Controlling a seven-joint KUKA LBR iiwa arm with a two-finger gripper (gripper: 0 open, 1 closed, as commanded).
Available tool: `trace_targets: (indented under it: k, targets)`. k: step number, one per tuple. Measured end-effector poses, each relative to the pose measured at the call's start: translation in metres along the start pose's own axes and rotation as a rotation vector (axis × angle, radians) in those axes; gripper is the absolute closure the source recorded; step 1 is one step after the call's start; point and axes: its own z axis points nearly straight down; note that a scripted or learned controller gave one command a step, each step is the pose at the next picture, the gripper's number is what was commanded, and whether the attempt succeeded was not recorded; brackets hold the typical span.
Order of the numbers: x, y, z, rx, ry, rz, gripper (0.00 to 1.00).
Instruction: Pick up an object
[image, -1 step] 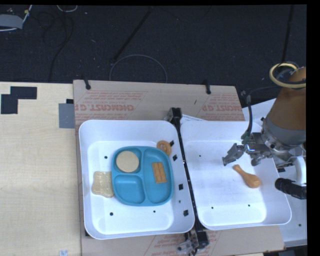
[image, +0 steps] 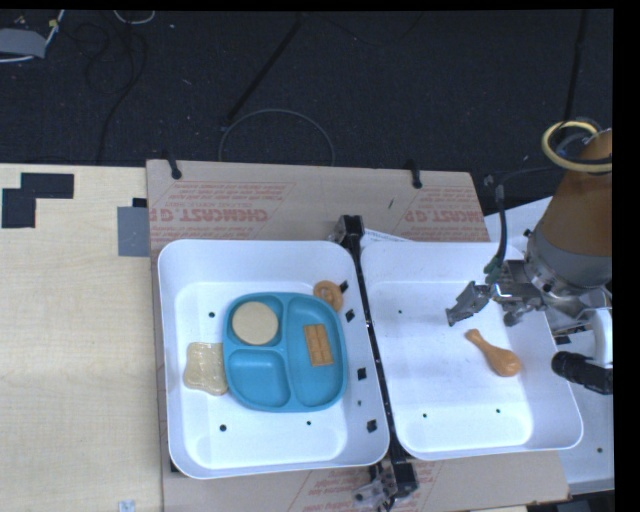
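Note:
A tan drumstick-shaped toy (image: 493, 353) lies in the right bin (image: 440, 420), near its right side. My gripper (image: 488, 311) hangs just above the toy's thin end, at the bin's upper right. Its fingers are spread apart, and nothing sits between them. The grey arm with its orange band (image: 580, 200) comes in from the right above it.
The left bin (image: 200, 440) holds a blue divided tray (image: 262, 385) with a round tan disc (image: 254, 323) and a rectangular cracker (image: 319, 345) on it. A pale bread piece (image: 205, 368) lies left of the tray, a small brown ring (image: 327, 293) at its upper right. A black divider (image: 367, 350) separates the bins.

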Motion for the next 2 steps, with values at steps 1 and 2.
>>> trace_targets:
  k: [1, 2]
  targets:
    - [0.002, -0.01, 0.049, 0.004, 0.001, 0.0, 0.0]
    - [0.002, -0.01, 0.114, 0.005, 0.001, 0.0, 0.0]
